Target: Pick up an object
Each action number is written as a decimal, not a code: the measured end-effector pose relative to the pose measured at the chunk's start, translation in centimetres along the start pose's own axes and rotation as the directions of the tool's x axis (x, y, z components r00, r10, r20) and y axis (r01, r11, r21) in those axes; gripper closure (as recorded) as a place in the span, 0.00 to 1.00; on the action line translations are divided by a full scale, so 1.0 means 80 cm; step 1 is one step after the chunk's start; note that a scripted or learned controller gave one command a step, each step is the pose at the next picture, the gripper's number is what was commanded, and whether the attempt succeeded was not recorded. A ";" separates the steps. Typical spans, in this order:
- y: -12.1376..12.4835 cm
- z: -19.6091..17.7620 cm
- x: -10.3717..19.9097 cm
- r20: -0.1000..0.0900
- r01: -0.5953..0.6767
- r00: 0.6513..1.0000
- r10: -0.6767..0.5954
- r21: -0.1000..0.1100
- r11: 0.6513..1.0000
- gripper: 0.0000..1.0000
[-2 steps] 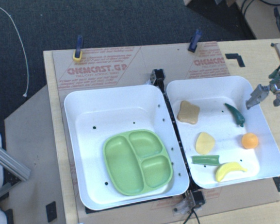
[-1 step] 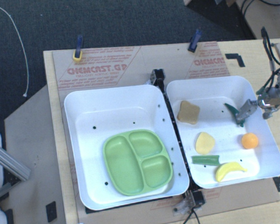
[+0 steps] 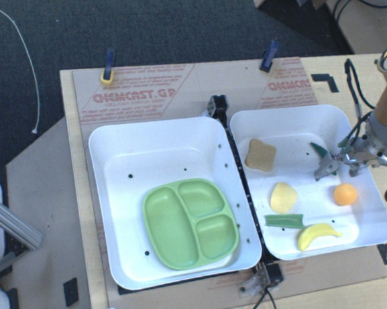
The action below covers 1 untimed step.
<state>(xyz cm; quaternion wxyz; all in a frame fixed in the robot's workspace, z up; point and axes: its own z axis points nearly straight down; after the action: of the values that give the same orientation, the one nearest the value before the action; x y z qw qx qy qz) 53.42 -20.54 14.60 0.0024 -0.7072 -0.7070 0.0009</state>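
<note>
I see the tool (image 3: 330,165) low over the right bin (image 3: 291,116), at the frame's right, fingers spread and gripping nothing. Just below-right of it sits the orange (image 3: 345,194). A banana (image 3: 318,235), yellow lemon-like piece (image 3: 283,197) and toast slice (image 3: 260,155) lie further left.

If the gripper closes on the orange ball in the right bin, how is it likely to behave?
The orange ball looks round and smooth, so it will probably roll away if nudged off-centre. It lies apart from the banana, free to travel across the right bin. The gripper sits just above-left of it.
</note>
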 end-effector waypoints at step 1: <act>-0.005 0.076 0.010 -0.001 0.000 1.000 0.000 0.002 1.000 0.00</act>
<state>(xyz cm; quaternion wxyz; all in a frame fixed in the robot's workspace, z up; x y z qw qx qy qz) 52.97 -19.72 8.55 0.0035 -0.7071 -0.7071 0.0012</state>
